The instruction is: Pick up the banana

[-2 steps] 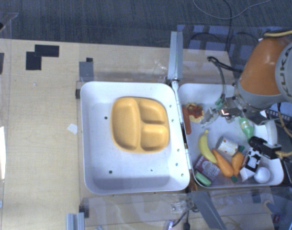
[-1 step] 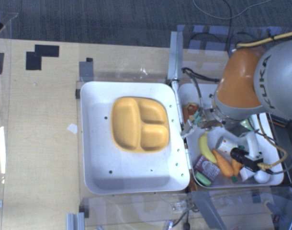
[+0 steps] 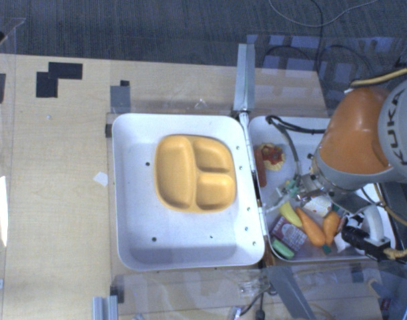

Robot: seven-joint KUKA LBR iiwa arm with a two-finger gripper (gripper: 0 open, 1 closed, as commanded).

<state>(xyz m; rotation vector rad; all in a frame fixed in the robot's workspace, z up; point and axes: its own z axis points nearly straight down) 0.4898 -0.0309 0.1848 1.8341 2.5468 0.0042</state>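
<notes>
The banana [image 3: 289, 213] lies in the right bin [image 3: 303, 123], near its middle, at the left of a cluster of items. Only a short yellow length shows. Its long axis runs diagonally, from far-left to near-right, and the near-right end passes under a carrot [image 3: 311, 230].

A second orange item [image 3: 331, 227] stands just right of the carrot. A dark purple packet [image 3: 288, 233] touches the banana's near side, and a green item [image 3: 281, 248] lies at the bin's near-left corner. A red and yellow item [image 3: 270, 157] sits at the far left of the bin, apart from the cluster.

The end effector [image 3: 309, 191] is just far-right of the banana, above the cluster. Whether its fingers are spread or pressed together cannot be told. The arm [image 3: 357, 139] covers the right half of the bin, so open room exists only along the bin's left wall and far edge.

The left bin [image 3: 130, 199] holds a yellow tray [image 3: 194, 172] with three compartments, set toward the far side. The floor of this bin is open around the tray, widest at the near side.

Both bins rest on the desk [image 3: 50, 199], which is bare wood to the left.
</notes>
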